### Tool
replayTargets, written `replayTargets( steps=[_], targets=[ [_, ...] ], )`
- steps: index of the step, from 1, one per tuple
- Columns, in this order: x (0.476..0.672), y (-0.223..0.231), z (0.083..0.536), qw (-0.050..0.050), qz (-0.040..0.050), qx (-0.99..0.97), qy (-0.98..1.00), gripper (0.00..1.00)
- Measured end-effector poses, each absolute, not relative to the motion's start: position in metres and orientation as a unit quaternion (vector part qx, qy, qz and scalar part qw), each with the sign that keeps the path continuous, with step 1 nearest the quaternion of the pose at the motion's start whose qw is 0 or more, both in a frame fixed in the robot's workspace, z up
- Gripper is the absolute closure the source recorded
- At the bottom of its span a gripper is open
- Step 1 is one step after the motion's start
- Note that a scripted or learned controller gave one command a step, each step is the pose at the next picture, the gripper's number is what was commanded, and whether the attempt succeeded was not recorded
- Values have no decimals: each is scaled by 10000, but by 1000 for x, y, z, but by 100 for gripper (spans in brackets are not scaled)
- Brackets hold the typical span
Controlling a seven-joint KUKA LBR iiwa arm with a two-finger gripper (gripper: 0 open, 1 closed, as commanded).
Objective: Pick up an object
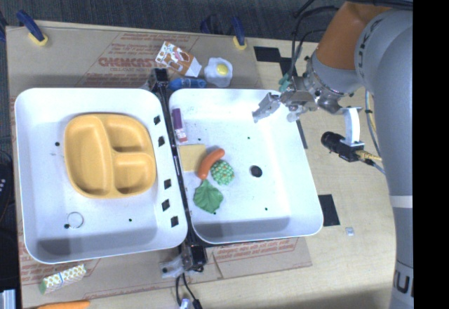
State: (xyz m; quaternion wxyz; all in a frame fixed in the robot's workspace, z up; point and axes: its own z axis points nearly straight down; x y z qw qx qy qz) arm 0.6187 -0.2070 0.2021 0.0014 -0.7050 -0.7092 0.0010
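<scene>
Lying well apart from the hand, a carrot.

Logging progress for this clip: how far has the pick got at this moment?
Done: nothing lifted. The orange carrot, green leaf, green patterned ball and yellow slab all lie on the right bin floor. In hand: the gripper hangs over that bin's upper part, apart from those items, nothing between its fingers. Left: descend, grasp, lift.

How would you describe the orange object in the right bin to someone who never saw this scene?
Find the right white bin. Near its left wall lies a small cluster; the carrot is the slim orange stick there, unlike the round green ball.
</scene>
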Motion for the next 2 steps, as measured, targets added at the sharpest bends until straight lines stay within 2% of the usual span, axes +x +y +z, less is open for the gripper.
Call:
replayTargets(
  steps=[1,2],
  targets=[
    [579,-163,91,18,11,-7081,-7061,0],
    [527,-104,91,26,14,-7025,-7117,0]
  ],
)
